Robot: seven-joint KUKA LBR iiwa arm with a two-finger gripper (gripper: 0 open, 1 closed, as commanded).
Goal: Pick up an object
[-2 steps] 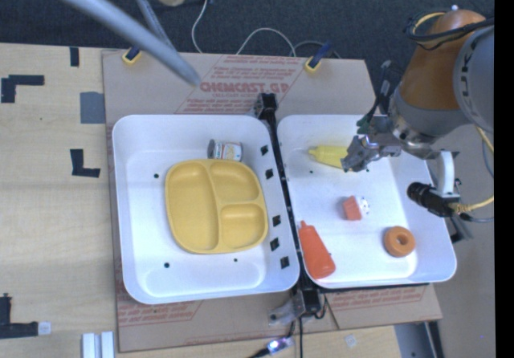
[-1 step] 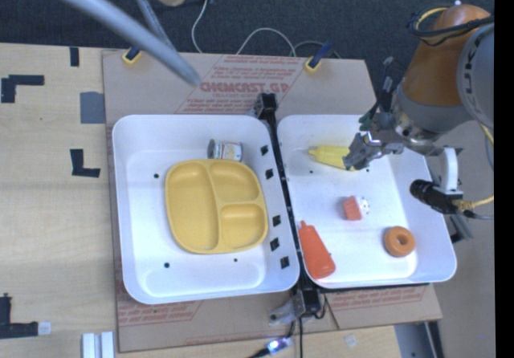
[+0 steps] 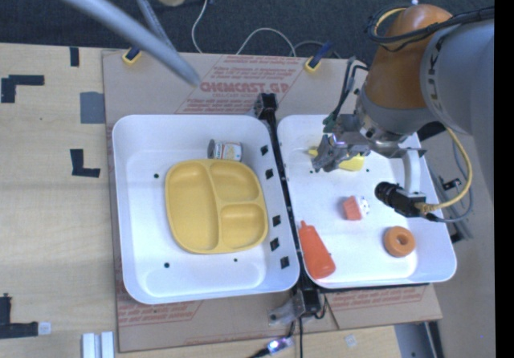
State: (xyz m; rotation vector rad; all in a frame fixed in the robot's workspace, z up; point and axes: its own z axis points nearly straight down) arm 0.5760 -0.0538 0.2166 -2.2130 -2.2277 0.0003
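The gripper [image 3: 328, 154] is seen low over the far part of the right bin [image 3: 426, 268], touching or just above a small yellow object [image 3: 350, 162]; how it is set cannot be told. In this bin 3 more things are found: a red block [image 3: 352, 208], an orange ring [image 3: 399, 242] and an orange-red bottle [image 3: 315, 250]. A yellow divided plate [image 3: 215, 205] and a small can [image 3: 225, 150] are held in the left bin [image 3: 132, 188].
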